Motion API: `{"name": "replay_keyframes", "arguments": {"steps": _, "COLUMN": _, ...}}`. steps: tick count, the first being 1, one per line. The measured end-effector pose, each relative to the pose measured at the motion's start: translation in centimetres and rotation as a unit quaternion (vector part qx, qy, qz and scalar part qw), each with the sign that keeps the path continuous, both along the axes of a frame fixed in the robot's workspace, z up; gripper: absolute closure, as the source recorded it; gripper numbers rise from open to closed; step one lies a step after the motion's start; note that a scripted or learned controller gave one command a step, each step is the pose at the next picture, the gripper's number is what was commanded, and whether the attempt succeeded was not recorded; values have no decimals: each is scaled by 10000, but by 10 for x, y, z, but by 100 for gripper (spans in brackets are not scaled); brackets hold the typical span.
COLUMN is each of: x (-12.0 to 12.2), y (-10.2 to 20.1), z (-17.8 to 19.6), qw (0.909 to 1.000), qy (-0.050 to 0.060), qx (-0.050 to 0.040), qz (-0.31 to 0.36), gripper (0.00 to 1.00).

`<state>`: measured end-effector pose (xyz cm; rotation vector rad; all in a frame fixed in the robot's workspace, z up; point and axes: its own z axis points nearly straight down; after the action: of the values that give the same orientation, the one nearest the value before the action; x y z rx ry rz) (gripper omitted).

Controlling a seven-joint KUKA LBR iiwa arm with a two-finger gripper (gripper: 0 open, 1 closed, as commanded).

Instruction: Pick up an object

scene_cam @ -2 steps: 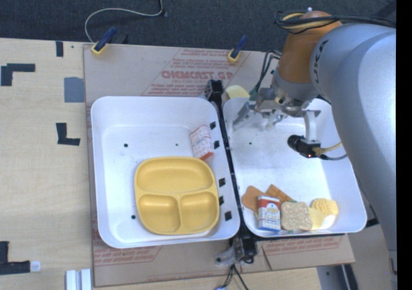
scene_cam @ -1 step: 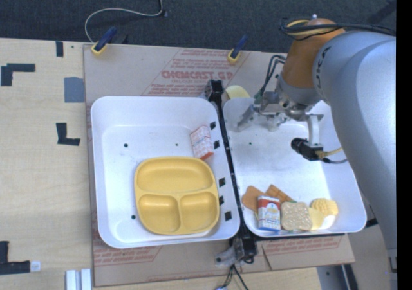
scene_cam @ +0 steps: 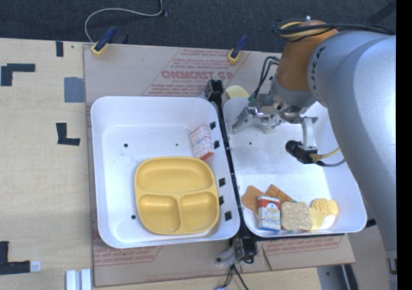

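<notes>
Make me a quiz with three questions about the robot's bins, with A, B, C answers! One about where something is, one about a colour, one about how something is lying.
1. Where is the divided plate?
A. In the left bin
B. In the right bin
C. On the wooden bench outside the bins

2. What colour is the divided plate?
A. Blue
B. Yellow
C. Green

3. How does the small red-and-white carton in the left bin sit?
A. On top of the plate
B. Between the gripper's fingers
C. On the bin floor near the divider, apart from the plate

Answers:
1. A, the plate lies on the left bin's floor, toward its front.
2. B, its three compartments are all yellow.
3. C, white floor shows between the carton and the plate, and the gripper is over the right bin.
</notes>
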<state>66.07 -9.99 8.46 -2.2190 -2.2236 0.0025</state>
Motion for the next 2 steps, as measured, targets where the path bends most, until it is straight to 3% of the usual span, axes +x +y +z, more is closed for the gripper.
{"name": "replay_keyframes", "arguments": {"steps": 1, "x": 8, "y": -5, "z": 2, "qw": 10000, "qy": -4, "qx": 5, "qz": 0, "gripper": 0}}
{"name": "replay_keyframes", "arguments": {"steps": 2, "x": 8, "y": -4, "z": 12, "qw": 10000, "qy": 1, "qx": 8, "qz": 5, "gripper": 100}}
